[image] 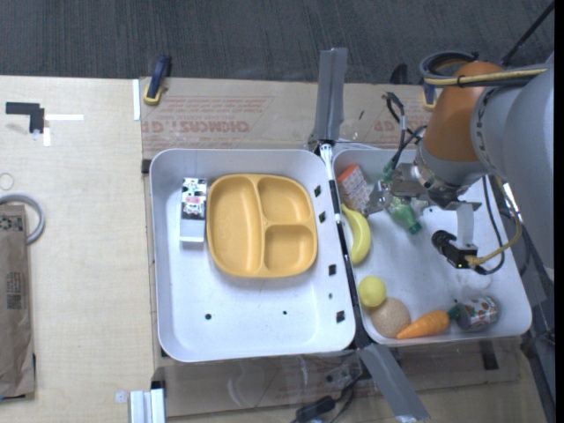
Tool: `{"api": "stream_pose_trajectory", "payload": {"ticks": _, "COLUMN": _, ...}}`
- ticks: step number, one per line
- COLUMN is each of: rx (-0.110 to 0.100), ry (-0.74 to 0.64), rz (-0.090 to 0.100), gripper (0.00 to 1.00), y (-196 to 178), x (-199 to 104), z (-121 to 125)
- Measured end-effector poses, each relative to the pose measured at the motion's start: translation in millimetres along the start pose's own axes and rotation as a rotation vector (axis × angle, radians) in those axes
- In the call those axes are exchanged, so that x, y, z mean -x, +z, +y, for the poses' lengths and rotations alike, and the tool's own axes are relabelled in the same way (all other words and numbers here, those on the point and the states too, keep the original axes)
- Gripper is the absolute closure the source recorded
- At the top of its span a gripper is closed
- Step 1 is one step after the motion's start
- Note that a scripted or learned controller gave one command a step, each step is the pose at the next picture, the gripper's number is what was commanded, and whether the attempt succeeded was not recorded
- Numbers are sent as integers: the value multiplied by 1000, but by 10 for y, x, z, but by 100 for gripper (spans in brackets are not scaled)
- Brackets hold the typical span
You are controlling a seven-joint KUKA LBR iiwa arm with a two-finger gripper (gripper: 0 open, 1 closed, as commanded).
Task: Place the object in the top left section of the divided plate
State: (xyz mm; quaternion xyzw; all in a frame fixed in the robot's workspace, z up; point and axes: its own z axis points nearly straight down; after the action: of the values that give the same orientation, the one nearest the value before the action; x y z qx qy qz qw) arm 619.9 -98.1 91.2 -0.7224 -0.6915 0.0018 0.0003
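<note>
The yellow divided plate lies in the left bin, with one long section on its left and two smaller ones on its right. Nothing lies in its sections. My gripper hangs low in the upper part of the right bin. It sits right above a green object and beside an orange-red packet. The wrist hides where the gripper meets the green object.
A small white carton lies left of the plate. The right bin also holds a banana, a lemon, a tan round item, a carrot and a small can. A grey divider bar stands between the bins.
</note>
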Motion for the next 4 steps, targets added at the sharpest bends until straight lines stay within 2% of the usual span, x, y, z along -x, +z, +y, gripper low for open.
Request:
{"api": "stream_pose_trajectory", "payload": {"ticks": 1, "rx": 1, "ry": 352, "rz": 0, "gripper": 0, "y": -3, "x": 233, "z": -26}}
{"api": "stream_pose_trajectory", "payload": {"ticks": 2, "rx": 0, "ry": 114, "rz": 3, "gripper": 0, "y": 2, "x": 109, "z": -857}}
{"api": "stream_pose_trajectory", "payload": {"ticks": 3, "rx": 0, "ry": 62, "rz": 3, "gripper": 0, "y": 5, "x": -1, "z": -1243}}
{"api": "stream_pose_trajectory", "payload": {"ticks": 4, "rx": 1, "ry": 185, "rz": 1, "gripper": 0, "y": -997, "x": -538, "z": -1042}}
